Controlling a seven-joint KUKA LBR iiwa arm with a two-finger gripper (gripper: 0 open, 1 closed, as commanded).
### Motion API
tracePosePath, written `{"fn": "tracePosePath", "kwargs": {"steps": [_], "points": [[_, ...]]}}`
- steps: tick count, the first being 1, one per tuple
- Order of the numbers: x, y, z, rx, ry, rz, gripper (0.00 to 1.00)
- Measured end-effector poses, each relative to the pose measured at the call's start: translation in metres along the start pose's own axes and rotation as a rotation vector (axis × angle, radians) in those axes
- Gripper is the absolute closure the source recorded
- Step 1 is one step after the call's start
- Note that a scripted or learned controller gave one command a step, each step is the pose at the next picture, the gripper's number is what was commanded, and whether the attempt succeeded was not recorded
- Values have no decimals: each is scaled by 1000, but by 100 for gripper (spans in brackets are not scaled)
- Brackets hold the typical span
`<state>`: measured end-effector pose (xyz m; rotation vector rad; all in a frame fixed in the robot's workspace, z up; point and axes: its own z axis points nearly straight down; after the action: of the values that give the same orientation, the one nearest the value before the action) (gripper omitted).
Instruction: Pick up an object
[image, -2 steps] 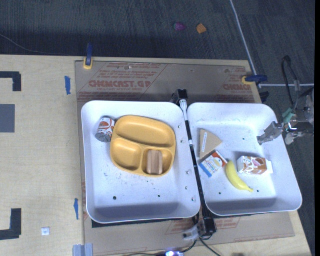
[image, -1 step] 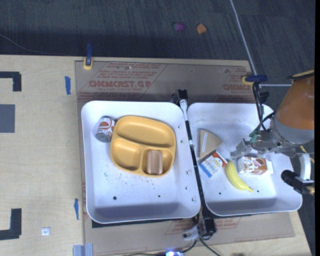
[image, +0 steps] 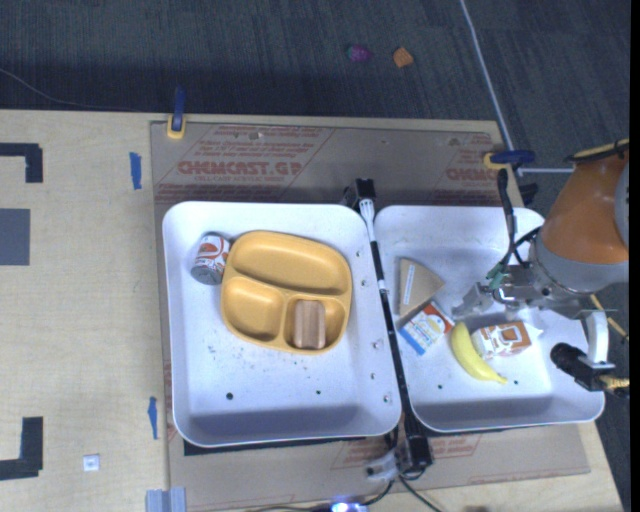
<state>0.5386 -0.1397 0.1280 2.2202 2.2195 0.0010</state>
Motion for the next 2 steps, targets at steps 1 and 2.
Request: {"fn": "tracePosePath", "kwargs": {"steps": [1, 2], "points": [[43, -33, 38, -15, -5, 2, 0], [41, -32, 27, -21, -10, 4, 100]]}}
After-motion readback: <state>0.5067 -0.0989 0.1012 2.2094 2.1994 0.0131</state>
